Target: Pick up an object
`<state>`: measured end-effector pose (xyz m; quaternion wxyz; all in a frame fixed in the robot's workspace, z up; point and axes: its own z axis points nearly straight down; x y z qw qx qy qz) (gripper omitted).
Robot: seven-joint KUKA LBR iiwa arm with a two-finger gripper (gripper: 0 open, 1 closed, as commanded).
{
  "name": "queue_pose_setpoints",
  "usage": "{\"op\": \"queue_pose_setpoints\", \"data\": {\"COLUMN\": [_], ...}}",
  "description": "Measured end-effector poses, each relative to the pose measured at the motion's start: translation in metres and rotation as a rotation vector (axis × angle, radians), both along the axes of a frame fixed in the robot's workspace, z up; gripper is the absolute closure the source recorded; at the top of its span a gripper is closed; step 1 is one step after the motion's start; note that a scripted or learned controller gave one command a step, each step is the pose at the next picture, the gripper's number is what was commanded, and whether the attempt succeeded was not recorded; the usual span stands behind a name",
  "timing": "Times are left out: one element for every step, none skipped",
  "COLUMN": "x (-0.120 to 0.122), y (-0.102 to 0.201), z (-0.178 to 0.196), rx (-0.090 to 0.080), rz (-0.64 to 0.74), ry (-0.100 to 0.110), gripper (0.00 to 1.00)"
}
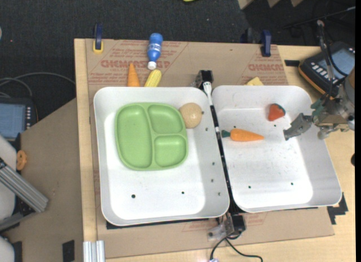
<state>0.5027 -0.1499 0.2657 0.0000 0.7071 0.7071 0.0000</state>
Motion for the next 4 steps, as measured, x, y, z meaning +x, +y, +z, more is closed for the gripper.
{"op": "queue_pose_setpoints", "data": {"x": [0.026,0.071,0.116,0.115], "y": [-0.008,0.028,0.061,0.059], "z": [-0.177,-0.182,-0.181,-0.170], "rx": [0.003,-0.001,-0.001,-0.001], "rz": [0.000,0.005,0.004,0.001], "ry": [0.011,-0.004,-0.005,-0.005], "gripper": [0.00,0.00,0.00,1.00]}}
